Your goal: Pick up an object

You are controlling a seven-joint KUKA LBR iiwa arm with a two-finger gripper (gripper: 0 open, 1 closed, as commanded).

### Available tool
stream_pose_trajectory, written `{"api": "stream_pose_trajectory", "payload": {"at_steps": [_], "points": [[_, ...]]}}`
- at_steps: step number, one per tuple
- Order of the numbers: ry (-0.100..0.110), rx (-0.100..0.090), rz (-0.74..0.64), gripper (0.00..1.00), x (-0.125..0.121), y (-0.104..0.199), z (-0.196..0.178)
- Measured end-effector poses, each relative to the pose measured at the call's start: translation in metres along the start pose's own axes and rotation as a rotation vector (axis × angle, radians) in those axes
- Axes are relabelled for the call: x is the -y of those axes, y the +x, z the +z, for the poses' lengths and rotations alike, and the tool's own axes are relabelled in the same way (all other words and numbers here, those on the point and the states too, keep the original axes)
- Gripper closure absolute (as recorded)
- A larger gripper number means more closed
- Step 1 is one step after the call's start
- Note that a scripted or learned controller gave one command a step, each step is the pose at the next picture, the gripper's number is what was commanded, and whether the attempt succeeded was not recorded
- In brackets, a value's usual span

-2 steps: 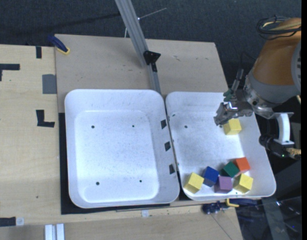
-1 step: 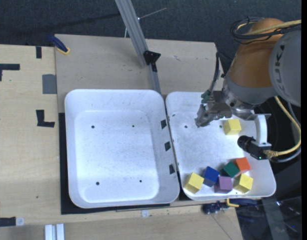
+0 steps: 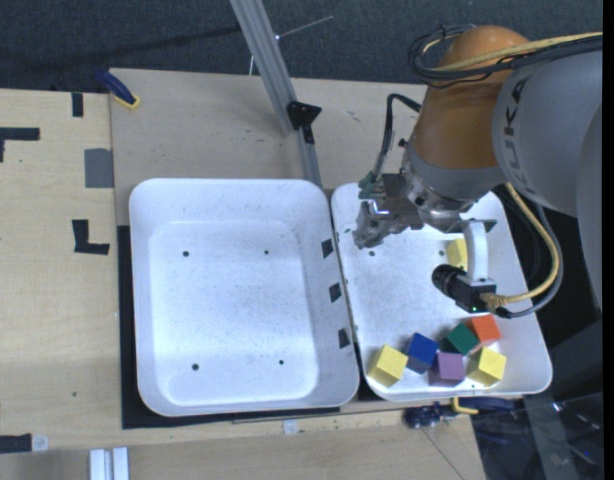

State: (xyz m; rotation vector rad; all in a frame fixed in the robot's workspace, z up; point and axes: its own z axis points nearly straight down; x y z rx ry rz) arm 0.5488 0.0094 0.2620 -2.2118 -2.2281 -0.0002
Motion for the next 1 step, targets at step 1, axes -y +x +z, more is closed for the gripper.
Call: {"api": "stream_pose_trajectory", "payload": {"at_steps": [1], "points": [[0.001, 0.001, 0.001, 1.0, -0.018, 0.0466, 0.0162]]}}
